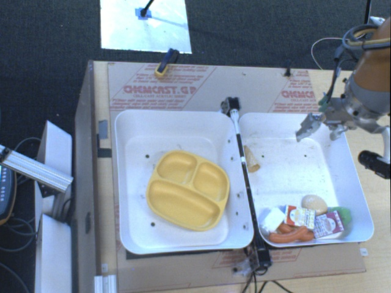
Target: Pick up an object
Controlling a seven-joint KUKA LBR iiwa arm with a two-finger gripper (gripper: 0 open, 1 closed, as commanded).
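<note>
My gripper [322, 129] hangs over the far right part of the right bin [342, 163], open, with nothing between its spread fingers. The toy foods lie clustered in that bin's near corner, well below the gripper: a beige egg [314, 202], a red and white carton [300, 216], a pink carton [330, 224], an orange sausage [288, 237], a white piece [272, 218] and a green piece [345, 213]. A tan cone-shaped item [251, 159] lies against the bin's left wall.
The left bin [137, 133] holds a yellow divided tray [188, 189]. A black divider rod [239, 157] runs between the bins. A yellow-handled tool [165, 63] lies on the board behind the bins. A black knob [374, 163] juts in at the right.
</note>
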